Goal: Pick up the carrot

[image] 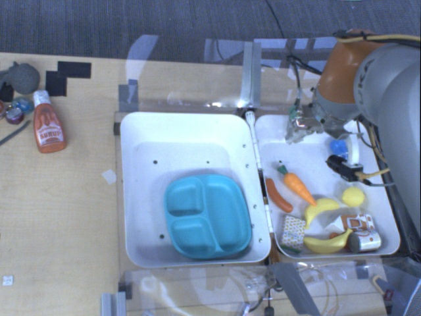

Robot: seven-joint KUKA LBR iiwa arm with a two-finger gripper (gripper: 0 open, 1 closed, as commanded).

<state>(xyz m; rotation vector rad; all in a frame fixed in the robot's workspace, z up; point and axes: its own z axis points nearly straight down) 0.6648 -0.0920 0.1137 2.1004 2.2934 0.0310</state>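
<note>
While the carrot (298, 185) lies untouched in the right bin (388, 232), we judge the step in hand to be the approach, with no grasp yet made. We take the carrot as our landmark. Nearest the camera from it, along the front of the bin, we note a banana (327, 242), a small patterned packet (293, 231) and a can (364, 241) on its side. Just left of the carrot lies a red sausage-shaped item (278, 195), close beside it but, as far as we can tell, not touching. To the carrot's right sits a yellow lemon (353, 195). Well left of it, in the left bin (131, 196), rests a blue divided plate (207, 214).

Beyond the carrot, toward the far wall of its bin, hangs the gripper (299, 127), apart from the carrot and above bare bin floor. Its jaws are small and partly blurred; we cannot tell how far open they stand, and we see nothing between them.

For a sound pick, we advise bringing the gripper down over the thick orange middle of the carrot, closing across its narrow width, and keeping clear of the red item alongside
</note>
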